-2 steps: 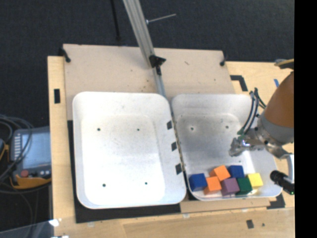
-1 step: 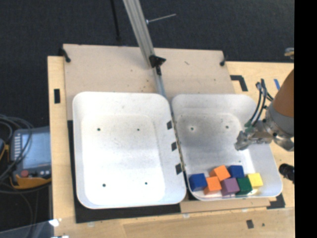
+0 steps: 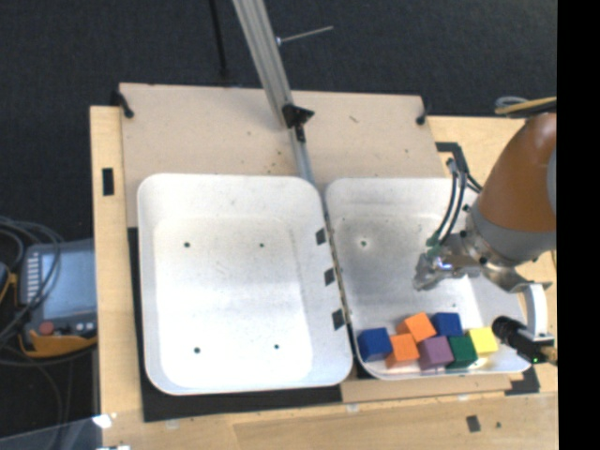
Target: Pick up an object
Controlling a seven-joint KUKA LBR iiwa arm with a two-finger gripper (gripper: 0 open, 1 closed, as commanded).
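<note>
The gripper is small and blurred, so its fingers cannot be made out. Behind it, the arm is cut off by the picture's right edge and hides the far right corner of the right bin. Below the gripper, the cluster of blocks overlaps, the purple block partly covering its neighbours.
</note>
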